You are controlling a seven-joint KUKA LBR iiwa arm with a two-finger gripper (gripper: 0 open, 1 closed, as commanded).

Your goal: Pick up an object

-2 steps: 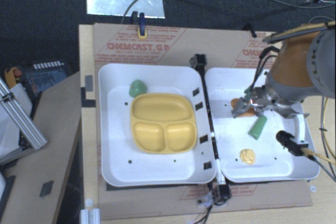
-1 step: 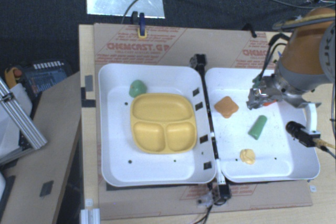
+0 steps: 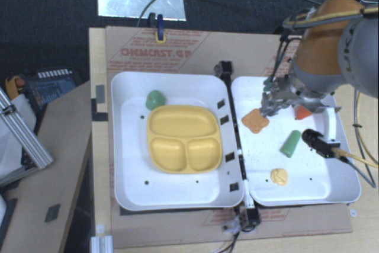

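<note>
Nearby, orange piece (image 3: 255,121) just left of the fingers (image 3: 271,105), their spread untellable; green block (image 3: 291,143) beyond.

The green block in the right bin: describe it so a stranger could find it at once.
Start at the right bin, the one under the arm. Near its middle lies the green block, short, tilted, lower right of the flat orange piece. It alone there is green; the yellow lump sits below it.

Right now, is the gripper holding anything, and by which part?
Cannot be told. The gripper sits low in the right bin beside the orange piece, nothing visibly between its fingers.
</note>
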